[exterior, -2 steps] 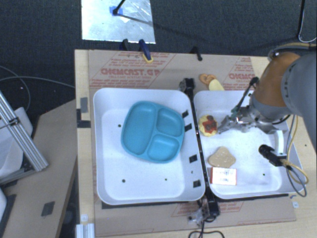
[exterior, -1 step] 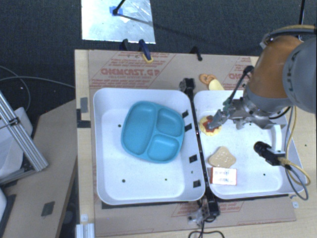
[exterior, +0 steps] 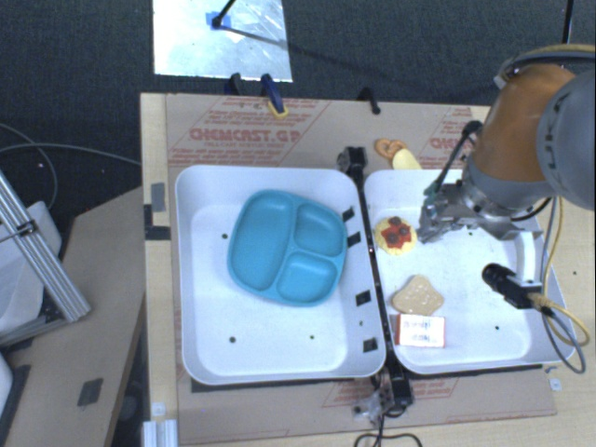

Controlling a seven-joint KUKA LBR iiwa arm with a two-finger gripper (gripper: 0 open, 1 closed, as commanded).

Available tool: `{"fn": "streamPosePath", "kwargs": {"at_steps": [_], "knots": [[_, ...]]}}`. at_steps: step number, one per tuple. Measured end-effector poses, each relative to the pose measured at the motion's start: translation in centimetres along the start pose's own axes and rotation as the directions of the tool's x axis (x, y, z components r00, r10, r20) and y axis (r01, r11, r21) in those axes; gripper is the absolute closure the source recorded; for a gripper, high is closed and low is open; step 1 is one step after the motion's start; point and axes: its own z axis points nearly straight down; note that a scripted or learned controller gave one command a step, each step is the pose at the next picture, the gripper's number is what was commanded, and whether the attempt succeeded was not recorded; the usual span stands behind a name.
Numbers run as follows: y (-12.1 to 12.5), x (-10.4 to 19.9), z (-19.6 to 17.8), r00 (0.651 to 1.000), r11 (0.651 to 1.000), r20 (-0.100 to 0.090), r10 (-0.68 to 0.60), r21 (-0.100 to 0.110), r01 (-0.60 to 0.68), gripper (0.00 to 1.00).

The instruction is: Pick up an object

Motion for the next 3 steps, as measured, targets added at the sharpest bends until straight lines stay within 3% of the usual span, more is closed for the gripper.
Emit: {"fn": "streamPosePath", "kwargs": {"at_steps": [2, 3], "knots": [[-7.8, 8.8, -2.2, 1.000, 1.000, -0.001, 0.001, 0.006, -0.001, 1.00], [-7.9, 13.6, -9.0, 1.000, 1.000, 0.000, 0.004, 0.004, -0.004, 1.00]]}}
